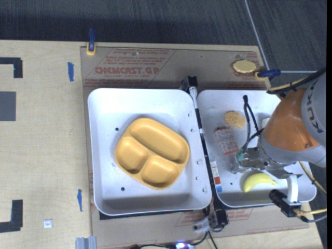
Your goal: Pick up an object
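The arm reaches into the right bin from the right, and its gripper is low over the bin's front half. A yellow banana lies just in front of the gripper, partly covered by the wrist. A small packet with red print lies to the gripper's left, and a round tan cracker sits behind that. The wrist hides the fingers and whatever is under them.
The left bin holds a yellow three-part divided plate. A tan disc lies on the cardboard behind the right bin. Black cables run along the divider between the bins and over the arm.
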Controlling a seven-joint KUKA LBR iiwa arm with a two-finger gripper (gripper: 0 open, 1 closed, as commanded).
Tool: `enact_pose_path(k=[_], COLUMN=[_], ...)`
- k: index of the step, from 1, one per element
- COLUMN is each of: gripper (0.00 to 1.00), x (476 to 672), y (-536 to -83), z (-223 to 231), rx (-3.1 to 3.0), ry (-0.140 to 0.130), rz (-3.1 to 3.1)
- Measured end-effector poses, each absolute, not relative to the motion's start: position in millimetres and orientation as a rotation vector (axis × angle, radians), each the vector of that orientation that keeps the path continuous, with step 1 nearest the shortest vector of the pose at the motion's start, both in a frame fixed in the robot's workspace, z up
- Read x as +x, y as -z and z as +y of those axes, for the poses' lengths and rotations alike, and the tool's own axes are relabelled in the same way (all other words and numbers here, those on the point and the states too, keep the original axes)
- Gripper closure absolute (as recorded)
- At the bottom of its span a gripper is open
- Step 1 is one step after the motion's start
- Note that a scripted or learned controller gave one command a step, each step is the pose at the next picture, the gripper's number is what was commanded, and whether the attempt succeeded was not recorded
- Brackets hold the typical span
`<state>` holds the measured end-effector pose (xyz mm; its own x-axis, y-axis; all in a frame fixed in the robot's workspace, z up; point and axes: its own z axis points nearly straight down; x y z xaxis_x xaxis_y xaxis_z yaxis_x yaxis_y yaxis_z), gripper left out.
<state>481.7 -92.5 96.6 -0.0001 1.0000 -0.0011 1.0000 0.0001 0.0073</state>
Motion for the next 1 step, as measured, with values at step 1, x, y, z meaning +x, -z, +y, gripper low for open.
enact_pose_path(k=[1], gripper=[0.00], x=[481.6], y=[-96.5], z=[-92.5], rx=[2.218], ry=[-0.007], rz=[2.217])
